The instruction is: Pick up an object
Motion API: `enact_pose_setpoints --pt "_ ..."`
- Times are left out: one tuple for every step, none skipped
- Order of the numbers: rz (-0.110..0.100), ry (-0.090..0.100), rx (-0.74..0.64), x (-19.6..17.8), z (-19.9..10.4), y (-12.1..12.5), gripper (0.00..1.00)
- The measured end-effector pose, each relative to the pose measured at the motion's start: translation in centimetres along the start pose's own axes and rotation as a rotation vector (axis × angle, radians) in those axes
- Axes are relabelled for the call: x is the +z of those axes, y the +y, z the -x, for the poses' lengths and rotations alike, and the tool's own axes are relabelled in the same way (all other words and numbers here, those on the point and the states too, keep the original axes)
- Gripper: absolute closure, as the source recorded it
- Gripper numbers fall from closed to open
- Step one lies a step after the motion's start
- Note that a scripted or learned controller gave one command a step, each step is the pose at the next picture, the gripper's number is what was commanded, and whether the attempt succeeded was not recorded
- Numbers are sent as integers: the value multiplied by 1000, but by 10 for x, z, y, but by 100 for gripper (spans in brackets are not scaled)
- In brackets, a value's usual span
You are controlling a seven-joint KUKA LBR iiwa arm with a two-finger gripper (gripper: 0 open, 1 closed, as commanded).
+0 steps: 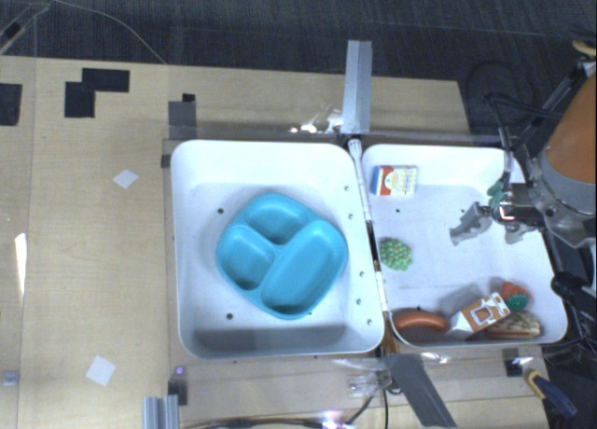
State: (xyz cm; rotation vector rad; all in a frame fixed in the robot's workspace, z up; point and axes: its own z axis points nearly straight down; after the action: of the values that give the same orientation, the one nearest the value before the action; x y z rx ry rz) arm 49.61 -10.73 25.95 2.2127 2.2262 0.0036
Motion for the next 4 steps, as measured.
enact_pose_setpoints --pt "-2 0 11 101 67 -5 0" --pt "8 -2 -98 171 95 -7 0" --pt "16 -7 -97 158 96 -4 100" --pt "16 -7 -97 158 96 -4 0"
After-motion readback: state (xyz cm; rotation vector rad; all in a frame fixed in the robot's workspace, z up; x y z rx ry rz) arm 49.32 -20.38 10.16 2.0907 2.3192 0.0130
